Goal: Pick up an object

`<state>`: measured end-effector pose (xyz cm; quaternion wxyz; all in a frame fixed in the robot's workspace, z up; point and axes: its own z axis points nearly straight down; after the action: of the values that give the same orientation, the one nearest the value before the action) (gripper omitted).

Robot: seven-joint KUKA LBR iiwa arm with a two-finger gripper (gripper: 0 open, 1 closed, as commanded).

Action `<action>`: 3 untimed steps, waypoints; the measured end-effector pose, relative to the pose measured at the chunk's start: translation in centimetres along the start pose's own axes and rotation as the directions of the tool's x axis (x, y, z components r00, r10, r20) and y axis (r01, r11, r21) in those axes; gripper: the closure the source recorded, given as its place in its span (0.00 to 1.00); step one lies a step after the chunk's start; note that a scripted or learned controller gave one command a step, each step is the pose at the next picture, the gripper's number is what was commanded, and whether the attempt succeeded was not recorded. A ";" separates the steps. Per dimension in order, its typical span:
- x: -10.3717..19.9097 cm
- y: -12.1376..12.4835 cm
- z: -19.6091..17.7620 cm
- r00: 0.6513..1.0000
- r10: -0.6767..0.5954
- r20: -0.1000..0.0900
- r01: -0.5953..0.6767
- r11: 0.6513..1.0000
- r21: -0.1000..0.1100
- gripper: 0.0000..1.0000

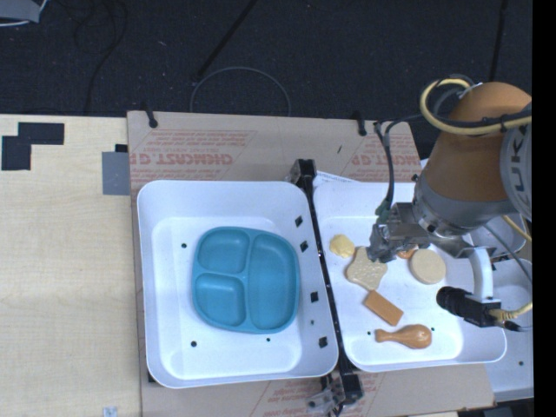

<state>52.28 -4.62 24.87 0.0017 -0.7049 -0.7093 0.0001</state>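
Dark carpet [261, 24] along the far side, loose cables lying across it; pale wooden bench [61, 276] below, with black marks and a grey square near its far edge; a printed cardboard sheet [226, 150] lies under both bins.

Left bin [165, 224]: one blue divided plate [246, 279], flat, about at centre, three compartments facing up.

Right bin [347, 205]: five toy food pieces, all lying on the floor of the bin. Taking the tan bread-shaped slice [367, 274] as the dial's centre: small yellow piece [341, 247] at 11 o'clock, just beside it; pale round disc [427, 266] at 3 o'clock, apart from it; orange-brown block [383, 307] at 5 o'clock, near, tilted on the diagonal; brown drumstick [404, 336] further out toward 5 o'clock, lying lengthwise near the bin's near wall.

Arm [473, 159] comes in from 3 o'clock, its orange band high over the right bin's far right corner; gripper [383, 248] is low in the bin, over the far edge of the bread-shaped slice, between the yellow piece and the disc; open or closed cannot be told at this angle; contact with the slice cannot be told either; no piece is seen lifted.
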 end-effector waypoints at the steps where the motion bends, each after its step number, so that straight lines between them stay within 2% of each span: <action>1: 5.1 0.9 -0.3 1.000 0.001 0.000 -0.001 1.000 0.000 1.00; 2: 10.0 2.9 0.7 1.000 0.002 0.002 -0.002 1.000 0.001 1.00; 3: 14.9 3.3 0.7 1.000 0.002 0.001 -0.002 1.000 0.001 1.00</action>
<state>55.49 10.30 24.16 0.0018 -0.7056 -0.7086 0.0008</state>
